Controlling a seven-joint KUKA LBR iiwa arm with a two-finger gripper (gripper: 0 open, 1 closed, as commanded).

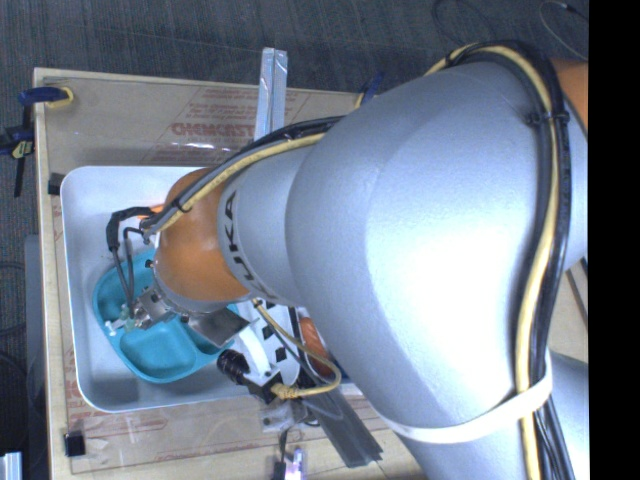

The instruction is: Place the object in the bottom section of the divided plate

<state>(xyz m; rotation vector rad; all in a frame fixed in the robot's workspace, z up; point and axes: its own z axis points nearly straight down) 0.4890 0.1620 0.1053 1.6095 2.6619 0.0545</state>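
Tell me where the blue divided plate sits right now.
The blue divided plate lies in the left white bin, toward its lower-left corner, partly covered by the arm's orange band.

The tabletop (150, 118) is showing as a pale tan board with faint red printed lettering along its 12 o'clock stretch. A white bin (85, 258) is sitting directly on it toward 9 o'clock, its rounded rim lying just inside the board's edges at 9 and 7 o'clock. A blue clamp (40, 96) is gripping the board's corner at 10 o'clock. A narrow metal upright strip (272, 93) is standing at 12 o'clock, just beyond the bin's far rim. The grey arm is covering much of the board from 1 to 5 o'clock, so whatever is lying there cannot be told.
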